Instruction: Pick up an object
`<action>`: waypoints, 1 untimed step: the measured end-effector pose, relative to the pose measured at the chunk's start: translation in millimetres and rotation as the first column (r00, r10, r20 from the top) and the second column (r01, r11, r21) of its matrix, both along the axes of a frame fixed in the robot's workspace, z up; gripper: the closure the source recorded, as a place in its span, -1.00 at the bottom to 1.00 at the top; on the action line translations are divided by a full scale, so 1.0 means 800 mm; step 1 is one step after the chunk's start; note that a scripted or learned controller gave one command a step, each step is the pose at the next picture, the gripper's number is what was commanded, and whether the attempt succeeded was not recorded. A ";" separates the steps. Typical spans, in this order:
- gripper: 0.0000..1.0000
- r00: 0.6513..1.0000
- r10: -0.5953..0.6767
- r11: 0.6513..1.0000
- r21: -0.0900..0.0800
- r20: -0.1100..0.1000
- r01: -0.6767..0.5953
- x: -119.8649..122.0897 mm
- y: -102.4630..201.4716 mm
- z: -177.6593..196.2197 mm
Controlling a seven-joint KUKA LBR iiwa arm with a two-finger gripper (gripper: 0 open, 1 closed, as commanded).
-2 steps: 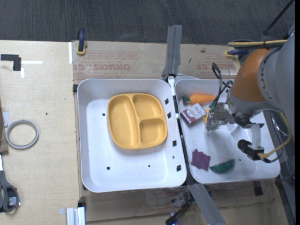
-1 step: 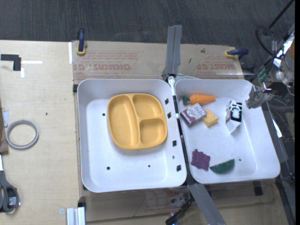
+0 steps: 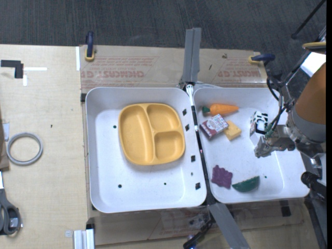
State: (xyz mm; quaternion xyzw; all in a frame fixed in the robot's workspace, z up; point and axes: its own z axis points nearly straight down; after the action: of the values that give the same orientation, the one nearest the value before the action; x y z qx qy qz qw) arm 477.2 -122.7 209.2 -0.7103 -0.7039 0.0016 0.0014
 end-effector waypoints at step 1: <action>1.00 0.955 0.298 0.955 0.003 0.000 -0.298 -0.001 -0.040 -0.127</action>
State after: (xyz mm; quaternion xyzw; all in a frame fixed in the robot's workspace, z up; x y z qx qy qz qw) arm 476.0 -154.7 107.5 -0.5961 -0.8029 0.0009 0.0022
